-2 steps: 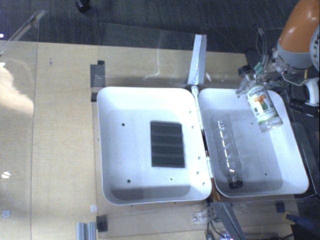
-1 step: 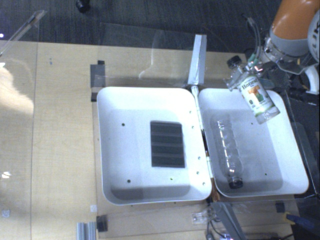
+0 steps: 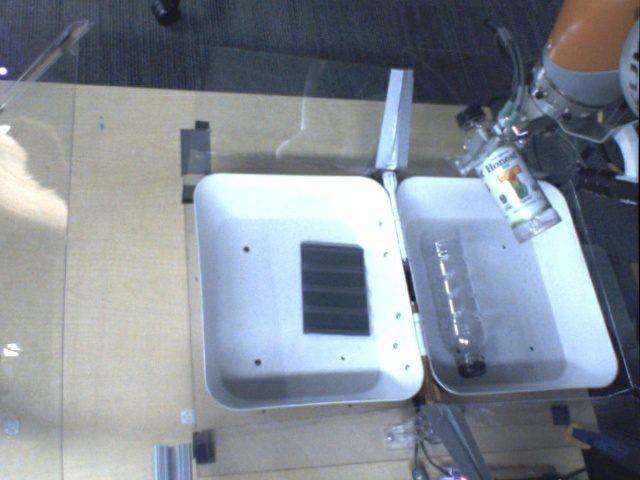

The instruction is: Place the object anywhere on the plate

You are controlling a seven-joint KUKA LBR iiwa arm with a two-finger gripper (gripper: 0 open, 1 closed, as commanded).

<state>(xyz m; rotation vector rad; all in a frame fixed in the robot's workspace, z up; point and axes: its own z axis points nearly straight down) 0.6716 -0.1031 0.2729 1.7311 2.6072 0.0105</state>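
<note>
Over the wooden bench with two white bins, my gripper [image 3: 500,128] carries a small labelled bottle [image 3: 517,196] between its fingers, long axis slanting down, and the dark plate [image 3: 335,288] lies far to its left in the other bin.

Two bins sit side by side on the table [image 3: 120,268], touching along their inner edges. The plate [image 3: 335,288] lies flat in the middle of the left bin [image 3: 230,268]. A bottle [image 3: 457,303] lies lengthwise in the right bin [image 3: 560,308], cap toward the near wall. A second bottle [image 3: 515,193] hangs tilted over that bin's far right corner, below the arm [image 3: 590,28].
</note>
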